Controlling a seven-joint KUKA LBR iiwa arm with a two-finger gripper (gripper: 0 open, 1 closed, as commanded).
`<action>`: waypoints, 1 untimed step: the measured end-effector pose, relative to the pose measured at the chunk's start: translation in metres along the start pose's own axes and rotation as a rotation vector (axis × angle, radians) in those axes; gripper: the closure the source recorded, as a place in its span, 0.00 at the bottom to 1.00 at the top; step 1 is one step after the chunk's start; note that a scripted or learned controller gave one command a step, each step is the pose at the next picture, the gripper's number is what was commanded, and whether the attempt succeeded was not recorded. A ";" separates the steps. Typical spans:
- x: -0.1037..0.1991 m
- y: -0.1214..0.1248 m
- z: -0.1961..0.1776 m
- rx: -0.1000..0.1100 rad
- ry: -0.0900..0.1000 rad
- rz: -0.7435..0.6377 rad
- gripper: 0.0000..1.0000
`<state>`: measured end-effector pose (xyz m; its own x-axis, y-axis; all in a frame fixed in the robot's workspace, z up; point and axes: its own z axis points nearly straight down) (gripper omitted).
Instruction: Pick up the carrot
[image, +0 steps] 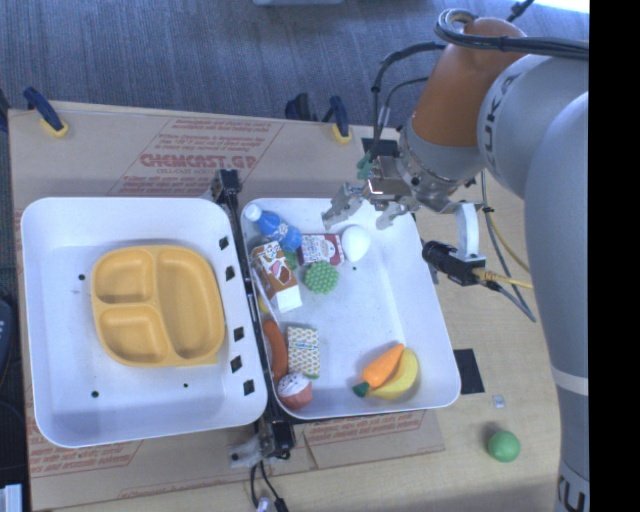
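Observation:
The carrot (384, 366), orange with a green tip, lies in the near right corner of the right bin (425, 300), resting against a yellow banana (403, 379). My gripper (365, 209) hangs over the far edge of the same bin, just above a white egg (355, 243) and well back from the carrot. Its fingers are spread open with nothing between them.
The right bin's left side holds a blue bottle (276, 228), a red carton (274, 268), a green ball-shaped toy (321, 277), an orange sausage (275, 346) and small packets. A yellow divided plate (157, 303) sits in the left bin (50, 400). A green ball (503, 445) lies on the bench.

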<state>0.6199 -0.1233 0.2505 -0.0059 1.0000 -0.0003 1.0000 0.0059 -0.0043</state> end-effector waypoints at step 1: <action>-0.045 -0.056 0.054 -0.001 0.001 -0.154 0.00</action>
<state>0.5634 -0.1685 0.1973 -0.1591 0.9873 0.0008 0.9873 0.1591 -0.0036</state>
